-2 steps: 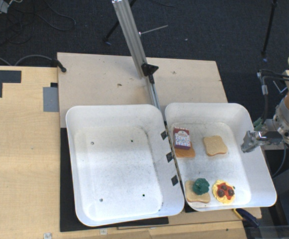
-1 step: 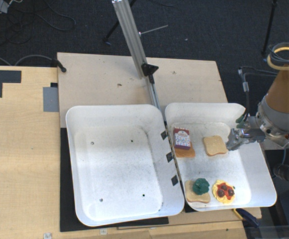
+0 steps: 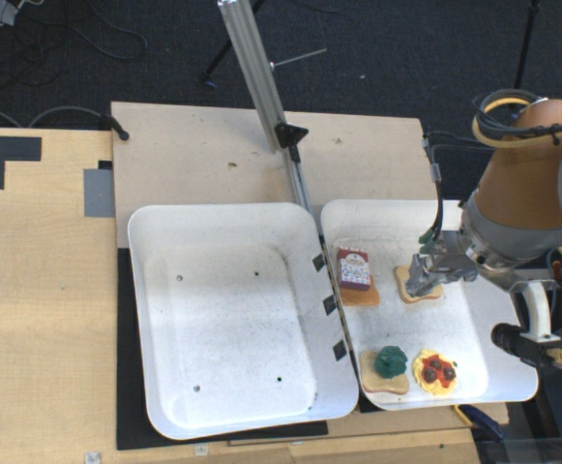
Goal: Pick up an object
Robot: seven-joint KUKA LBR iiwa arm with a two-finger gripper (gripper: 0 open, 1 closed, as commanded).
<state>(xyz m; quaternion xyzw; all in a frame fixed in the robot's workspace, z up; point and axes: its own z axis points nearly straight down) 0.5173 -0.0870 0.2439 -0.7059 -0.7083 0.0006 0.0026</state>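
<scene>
**Tool lowered over a tan piece in the right bin**

The tool (image 3: 424, 276) is seen directly over a small tan object (image 3: 419, 288) in the right bin (image 3: 474, 380). Its state cannot be told. Before lifting, a centred, low closure around the piece should probably be ensured.

Four objects (image 3: 355, 275) in right bin (image 3: 397, 216)

Both white bins (image 3: 232, 259) are looking like smooth matt plastic, the bench (image 3: 39, 288) showing pale wood grain, the angled rail (image 3: 253, 61) gleaming metal.
</scene>
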